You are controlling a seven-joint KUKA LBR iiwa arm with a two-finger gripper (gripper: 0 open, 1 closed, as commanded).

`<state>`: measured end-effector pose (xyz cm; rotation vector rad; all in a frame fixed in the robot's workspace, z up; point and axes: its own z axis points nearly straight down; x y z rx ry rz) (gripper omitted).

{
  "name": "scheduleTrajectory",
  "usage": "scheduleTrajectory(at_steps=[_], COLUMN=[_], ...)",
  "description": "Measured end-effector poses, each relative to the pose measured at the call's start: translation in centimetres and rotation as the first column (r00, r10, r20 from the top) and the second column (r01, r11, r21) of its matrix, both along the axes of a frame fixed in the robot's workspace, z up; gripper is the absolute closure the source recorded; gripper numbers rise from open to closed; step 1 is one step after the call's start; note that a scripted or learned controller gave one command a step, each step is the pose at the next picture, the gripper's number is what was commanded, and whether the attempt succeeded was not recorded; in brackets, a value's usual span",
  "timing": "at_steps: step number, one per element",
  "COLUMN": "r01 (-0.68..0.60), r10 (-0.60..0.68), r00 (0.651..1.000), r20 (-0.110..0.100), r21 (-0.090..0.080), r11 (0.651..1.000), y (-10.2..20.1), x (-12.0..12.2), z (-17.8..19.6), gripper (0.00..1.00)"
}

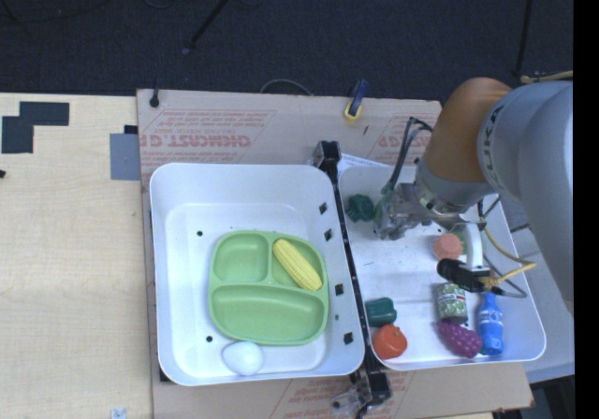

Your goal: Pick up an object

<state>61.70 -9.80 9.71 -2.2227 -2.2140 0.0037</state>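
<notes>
My gripper point(391, 223) is down in the right bin point(412, 263), near its upper left corner. Just to its left lies a dark green object point(359, 209), close to the gripper but not seen between its jaws. A pink ball point(448, 245) sits to the gripper's right. Lower in this bin are a small can point(451, 302), a blue bottle point(489, 322), purple grapes point(460, 339), an orange-red fruit point(389, 342) and a second dark green piece point(380, 311).
The left bin point(187, 202) holds a green divided plate point(262, 300) with a yellow corn cob point(298, 264) in its upper right compartment. A white egg point(243, 357) lies below the plate. The grey arm point(505, 155) comes in from the right.
</notes>
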Motion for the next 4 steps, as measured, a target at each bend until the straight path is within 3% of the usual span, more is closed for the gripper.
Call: scheduleTrajectory(at_steps=[2, 3, 4], r01=[-0.003, -0.004, -0.007], r10=[0.003, 0.004, 0.007], r00=[1.0, 1.0, 1.0], r20=[0.006, 0.005, 0.001], r21=[-0.001, -0.001, 0.001], r11=[1.0, 1.0, 1.0], y=[-0.9, -1.1, 4.1], x=[0.6, 0.6, -0.9], z=[10.6, 13.2, 14.1], gripper=[1.0, 1.0, 1.0])
